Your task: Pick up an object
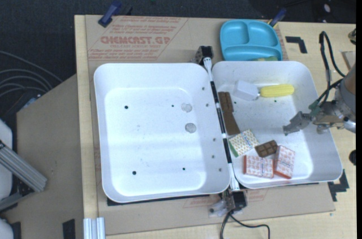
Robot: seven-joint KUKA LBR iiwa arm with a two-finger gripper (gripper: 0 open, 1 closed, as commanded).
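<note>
you're in the approach step: the gripper (295,124) hovers at 3 o'clock in the right bin (322,161), jaws apart, holding nothing. the nearest object, a brown block (266,148), lies toward 7 o'clock; next, descend over it.

Arm (346,113) cut off by right edge; gripper (294,124) blurred, finger state unclear. Blue tray (250,40) partly hidden behind right bin (322,159) rim.
</note>
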